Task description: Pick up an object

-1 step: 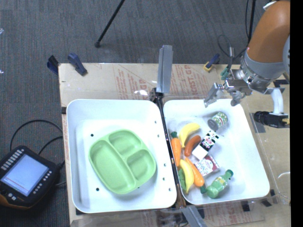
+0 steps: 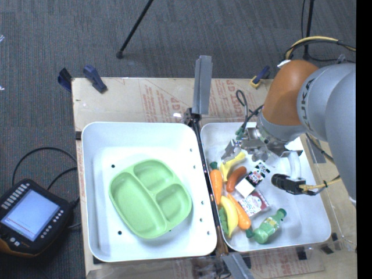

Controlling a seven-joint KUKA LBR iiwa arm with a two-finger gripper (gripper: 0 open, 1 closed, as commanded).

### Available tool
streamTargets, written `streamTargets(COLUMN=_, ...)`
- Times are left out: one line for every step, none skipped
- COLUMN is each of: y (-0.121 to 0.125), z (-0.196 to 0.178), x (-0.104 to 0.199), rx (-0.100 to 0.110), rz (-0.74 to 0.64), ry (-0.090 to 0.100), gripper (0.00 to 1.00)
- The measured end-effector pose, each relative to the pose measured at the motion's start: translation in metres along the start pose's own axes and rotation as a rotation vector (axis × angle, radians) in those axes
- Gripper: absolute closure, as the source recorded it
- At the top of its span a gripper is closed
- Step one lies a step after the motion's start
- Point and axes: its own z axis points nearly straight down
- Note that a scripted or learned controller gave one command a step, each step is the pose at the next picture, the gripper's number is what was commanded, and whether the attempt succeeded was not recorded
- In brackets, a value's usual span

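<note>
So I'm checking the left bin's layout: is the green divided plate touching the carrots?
Apart. The camera view shows the green plate lying in the left bin, while the carrots lie in the right bin, beyond the rims.

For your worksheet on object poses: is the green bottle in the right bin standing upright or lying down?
Lying down. The green bottle rests on its side on the right bin floor, cap pointing up-right.

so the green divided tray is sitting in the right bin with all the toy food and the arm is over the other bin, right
Not quite. The camera view shows the green divided tray in the left bin, by itself. The toy food, such as the carrot and banana, lies in the right bin, and the arm's gripper is over that right bin.
</note>
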Motion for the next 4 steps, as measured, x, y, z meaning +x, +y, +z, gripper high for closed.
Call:
streamTargets(y=-0.041, z=0.026, x=0.001, rx=0.001, rz=0.095, ry=0.000, gripper=0.00)
streamTargets(y=-0.062, z=0.026, x=0.003, rx=0.000, rz=0.124, ry=-0.002, gripper=0.00)
streamTargets(y=-0.062, z=0.018, x=0.004, rx=0.004, rz=0.129, ry=0.001, gripper=1.00)
streamTargets(y=-0.017, z=-0.124, x=0.047, rx=-0.001, rz=-0.039, ry=-0.002, gripper=1.00)
